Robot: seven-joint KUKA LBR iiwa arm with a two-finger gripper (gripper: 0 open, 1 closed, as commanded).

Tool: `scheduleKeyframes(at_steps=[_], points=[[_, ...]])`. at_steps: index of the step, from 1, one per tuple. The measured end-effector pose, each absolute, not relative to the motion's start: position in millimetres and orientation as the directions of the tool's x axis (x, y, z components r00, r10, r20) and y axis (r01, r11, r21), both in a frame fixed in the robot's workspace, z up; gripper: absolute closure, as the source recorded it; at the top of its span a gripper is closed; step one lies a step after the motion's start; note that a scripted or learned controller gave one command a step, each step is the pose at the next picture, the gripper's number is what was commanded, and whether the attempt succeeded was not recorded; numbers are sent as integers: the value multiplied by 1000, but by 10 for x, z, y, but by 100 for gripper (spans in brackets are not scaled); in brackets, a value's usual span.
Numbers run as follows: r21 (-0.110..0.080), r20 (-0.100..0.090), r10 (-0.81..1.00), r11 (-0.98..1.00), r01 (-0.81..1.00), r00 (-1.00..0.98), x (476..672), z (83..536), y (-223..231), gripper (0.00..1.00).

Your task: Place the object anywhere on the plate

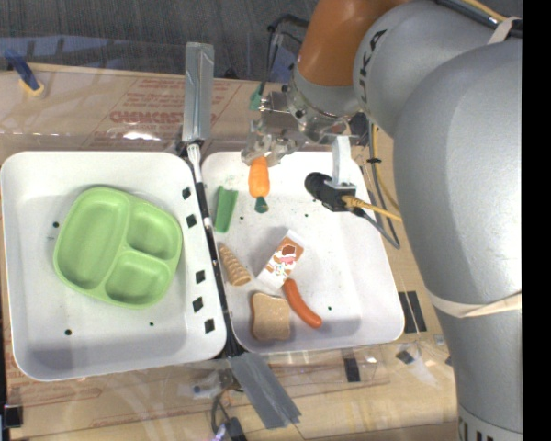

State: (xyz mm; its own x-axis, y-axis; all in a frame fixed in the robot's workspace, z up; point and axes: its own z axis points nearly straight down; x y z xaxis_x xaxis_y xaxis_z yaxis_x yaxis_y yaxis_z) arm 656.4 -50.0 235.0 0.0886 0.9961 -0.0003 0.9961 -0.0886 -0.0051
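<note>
A light green plate (118, 244) with three compartments lies in the left bin (37, 338). My gripper (260, 157) hangs over the far left part of the right bin (372, 274). It is shut on the top of a toy carrot (258, 181). The orange body of the carrot hangs straight down from the fingers, with its green tip lowest. The carrot is to the right of the divider between the bins, apart from the plate.
In the right bin lie a green stick (225, 209), a ridged tan cone (232, 264), a small printed packet (283, 258), a red sausage (302, 303) and a slice of bread (270, 317). A black fitting (329, 191) with a cable sits right of the carrot.
</note>
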Motion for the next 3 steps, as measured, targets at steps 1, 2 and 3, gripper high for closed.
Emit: scheduleKeyframes(at_steps=[1, 2, 3], points=[[-6, 0, 996, 92, 996, -92, 6556, 1903, 382, 100], [-7, -2, 997, -82, 997, 82, 5918, 1576, 1172, 100], [-6, -2, 996, -84, 996, 84, 5922, 1580, 1163, 0]])
